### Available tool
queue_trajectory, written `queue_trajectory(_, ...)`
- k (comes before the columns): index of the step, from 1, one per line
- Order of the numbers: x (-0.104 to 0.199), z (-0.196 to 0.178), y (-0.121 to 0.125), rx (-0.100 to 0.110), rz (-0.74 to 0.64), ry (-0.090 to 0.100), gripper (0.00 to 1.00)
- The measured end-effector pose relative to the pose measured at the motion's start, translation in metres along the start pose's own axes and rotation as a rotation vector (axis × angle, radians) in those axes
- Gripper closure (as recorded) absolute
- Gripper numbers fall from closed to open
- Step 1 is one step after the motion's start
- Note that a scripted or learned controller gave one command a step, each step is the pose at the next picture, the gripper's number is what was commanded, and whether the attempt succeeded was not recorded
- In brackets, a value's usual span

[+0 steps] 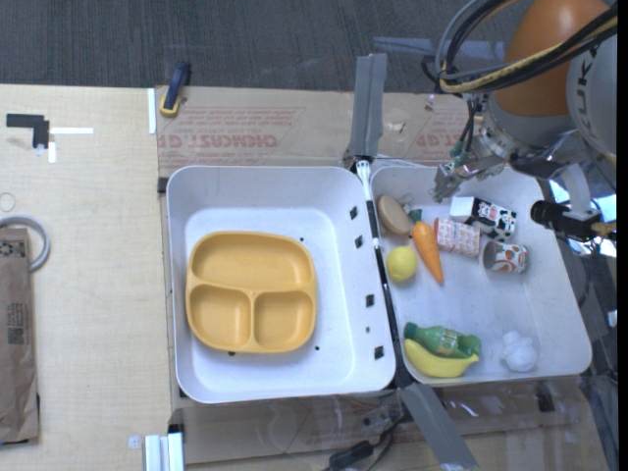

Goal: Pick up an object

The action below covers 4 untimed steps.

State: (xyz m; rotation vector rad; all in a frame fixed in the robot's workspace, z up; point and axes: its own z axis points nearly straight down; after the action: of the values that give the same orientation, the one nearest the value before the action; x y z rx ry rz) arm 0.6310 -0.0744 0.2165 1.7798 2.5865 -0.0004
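From my remote seat I saw the gripper [459, 173] hanging over the back of the right bin [559, 361], its thin fingers pointing down with a small gap between them and nothing held in it; I read that as a narrow, empty hand poised to come down. All the candidates lay in that bin, which is why the arm reached there: a brown potato [394, 215], a carrot [427, 251] and a lemon [401, 264] clustered by the dividing wall, a pink carton [458, 236], a black-and-white carton [494, 218] and a tipped cup [505, 257] just beside the gripper, a banana [439, 362] and green bottle [444, 340] at the front. The left bin [339, 361] carried a yellow divided plate [251, 290], well apart. I judged the cartons the nearest target; crowding risked a miss.
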Motion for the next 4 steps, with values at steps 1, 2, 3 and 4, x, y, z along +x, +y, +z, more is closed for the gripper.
queue_trajectory(1, 0.000, 0.000, 0.000, 0.000, 0.000, 0.000, 0.00)
queue_trajectory(2, 0.002, 0.026, -0.044, 0.003, 0.050, 0.001, 0.00)
queue_trajectory(3, -0.037, 0.118, -0.057, -0.010, 0.027, -0.005, 0.00)
queue_trajectory(4, -0.041, 0.107, -0.057, -0.016, 0.032, -0.015, 1.00)
